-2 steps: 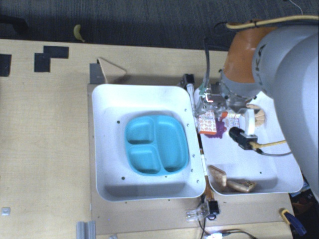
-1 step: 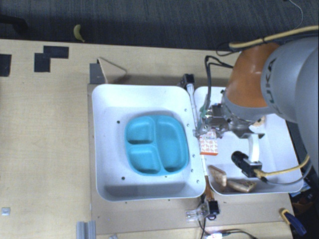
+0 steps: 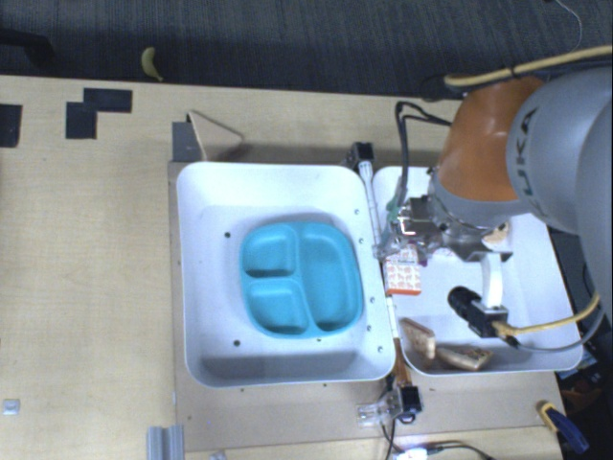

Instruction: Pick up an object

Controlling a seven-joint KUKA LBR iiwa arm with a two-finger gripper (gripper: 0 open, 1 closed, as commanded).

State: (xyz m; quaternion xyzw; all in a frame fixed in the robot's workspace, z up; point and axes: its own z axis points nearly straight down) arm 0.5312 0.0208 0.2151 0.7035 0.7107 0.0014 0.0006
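Note:
My gripper (image 3: 400,242) hangs low over the left side of the right bin (image 3: 546,286), close to the wall between the two bins. Just below it lies a small box with an orange and white pattern (image 3: 403,277), touching or nearly touching the gripper's tip. The arm's grey wrist and orange band cover much of the right bin. At this bin's near edge lie a brown chunk (image 3: 418,337) and a longer tan piece (image 3: 461,357).
The left bin (image 3: 206,209) holds a blue three-part tray (image 3: 300,276), lying flat in its middle. A thin tube-like item (image 3: 368,185) rests along the divide between the bins. Black tape marks (image 3: 96,111) sit on the bench at the far left.

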